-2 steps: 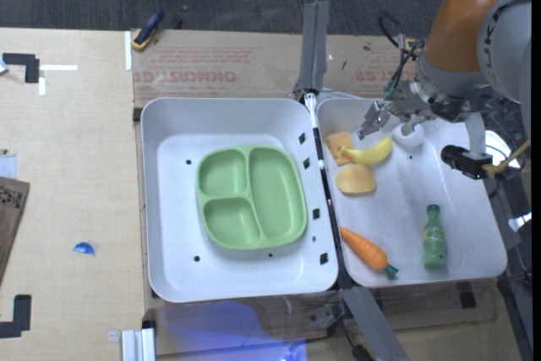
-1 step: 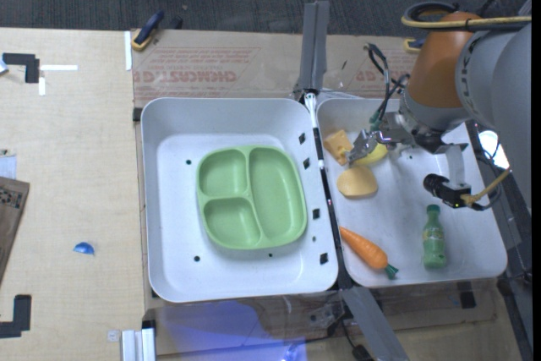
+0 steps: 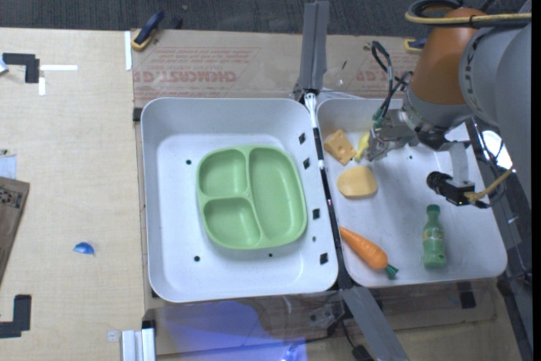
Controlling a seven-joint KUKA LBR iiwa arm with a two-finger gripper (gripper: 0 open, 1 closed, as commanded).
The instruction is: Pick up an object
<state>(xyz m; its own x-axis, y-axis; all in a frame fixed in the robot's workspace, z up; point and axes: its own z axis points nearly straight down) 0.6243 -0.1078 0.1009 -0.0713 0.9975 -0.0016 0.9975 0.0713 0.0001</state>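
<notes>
Reaching in from the right, the arm [image 3: 473, 63] lowers its hand [image 3: 378, 141] beside the cheese wedge [image 3: 339, 145], grip unreadable.

A green divided plate [image 3: 252, 197] lies in the left white bin [image 3: 161, 182] — a blue clamp [image 3: 149, 27] rests beyond, on the bench [image 3: 68, 156].

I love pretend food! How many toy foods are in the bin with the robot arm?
4: cheese wedge far left, yellow piece just below, carrot front left, green bottle front right. The arm may hide more.
</notes>
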